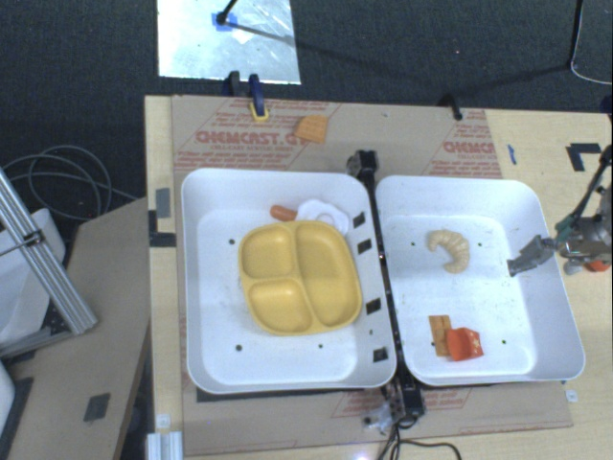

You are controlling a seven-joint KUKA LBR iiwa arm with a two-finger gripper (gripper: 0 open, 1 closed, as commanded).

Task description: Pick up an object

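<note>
A pale croissant (450, 249) lies in the middle of the right bin (536, 209). Near that bin's front edge sit a red-orange item (465, 344) and a small tan waffle-like piece (439, 333), touching each other. My gripper (529, 256) hangs at the right bin's right side, over its rim, pointing left toward the croissant and a short way from it. Nothing is seen between its fingers.
The left bin (206, 257) holds a yellow divided plate (297, 278), with a white item (324, 215) and a small orange sausage-like piece (283, 213) behind it. An orange block (311, 128) lies on the board behind the bins. A black hinge strip (374, 257) runs between the bins.
</note>
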